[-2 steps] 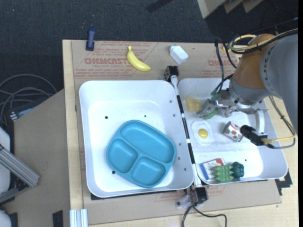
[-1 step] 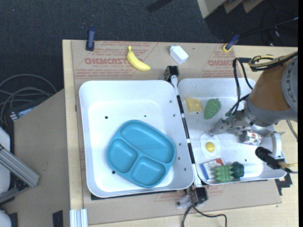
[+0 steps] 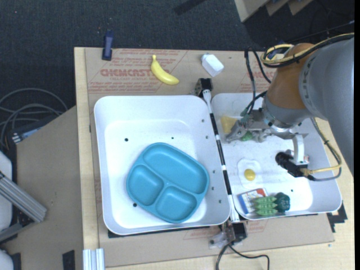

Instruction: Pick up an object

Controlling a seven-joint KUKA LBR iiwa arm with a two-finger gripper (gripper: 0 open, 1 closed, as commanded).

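i see the end effector (image 3: pixel 243 131) low in the right bin (image 3: pixel 320 198), near its left wall; i cannot tell its state. a fried egg (image 3: pixel 248 170) lies just below it, a blue tray (image 3: pixel 167 181) in the left bin (image 3: pixel 112 122).

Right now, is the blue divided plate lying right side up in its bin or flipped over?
Right side up. The blue divided plate lies flat in the left bin, its three compartments facing up toward the camera, with nothing in them.
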